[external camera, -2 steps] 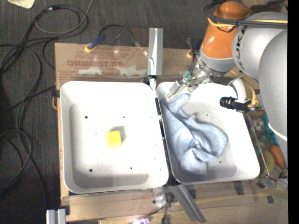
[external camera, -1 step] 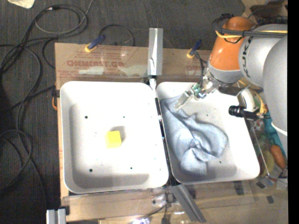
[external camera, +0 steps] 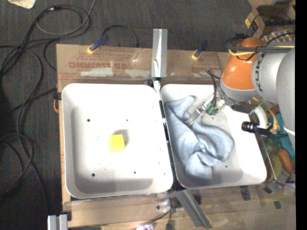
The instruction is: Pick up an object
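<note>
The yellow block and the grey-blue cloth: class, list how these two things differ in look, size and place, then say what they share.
Colour: the yellow block is bright yellow; the grey-blue cloth is pale grey-blue.
Shape: the block is compact and boxy; the cloth is crumpled and folded.
Size: the block is far smaller than the cloth.
Place: the block lies in the left bin; the cloth lies in the right bin, with the gripper over it.
Shared: each rests in a white bin.

left bin [external camera: 76, 104] was white, holding a plain yellow block [external camera: 117, 142]. right bin [external camera: 249, 166] was white, holding a plain pale blue-grey cloth [external camera: 204, 140].
</note>
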